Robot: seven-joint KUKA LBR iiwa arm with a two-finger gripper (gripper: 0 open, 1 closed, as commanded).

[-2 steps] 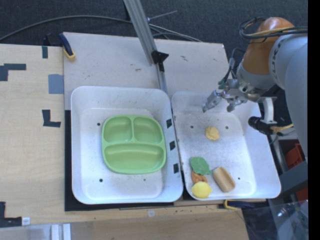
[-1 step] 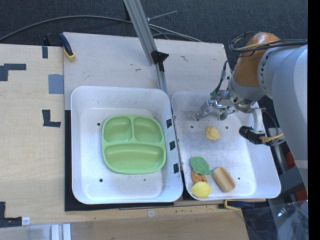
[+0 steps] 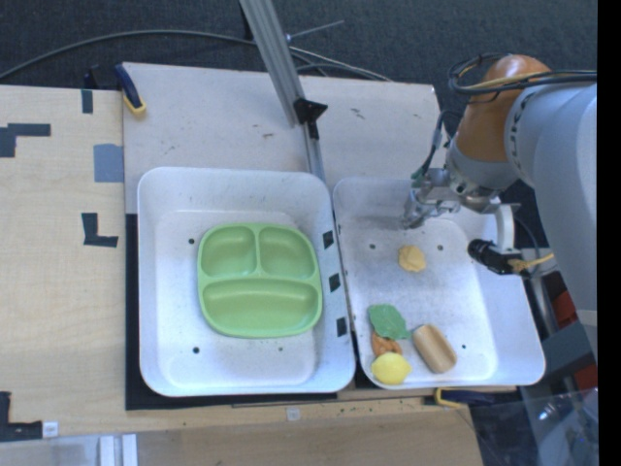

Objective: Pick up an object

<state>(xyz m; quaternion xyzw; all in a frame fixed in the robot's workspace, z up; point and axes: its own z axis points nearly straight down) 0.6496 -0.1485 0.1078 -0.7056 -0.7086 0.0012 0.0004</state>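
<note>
The pick is not yet made, as far as the camera view shows. The tool is hanging low over the far part of the right bin, near that bin's far edge, and nothing is sitting between its tips. Whether its tips are spread or closed, I cannot tell; they are too small and blurred against the white floor.

The nearest candidate is a small yellow lump, lying loose on the bin floor just toward the near side of the tool and apart from it. Judging by that, the approach is under way, while the closing, the lift and any proof of a hold are all left to do.

Other things are lying in the near part of the same bin: a green leaf piece resting against an orange piece, a yellow lemon-like ball at the near edge, and a tan bread-roll shape beside them. These are huddling close, touching or nearly so, which would likely make a clean grab among them harder.

In the left bin a green divided plate is lying flat near the middle, well apart from the tool.

Nothing is standing between the tool and the yellow lump. The wall between the two bins is running close by on the left of it, and a grey pole is slanting over the far edge of the surface, clear of the right bin's floor.
</note>
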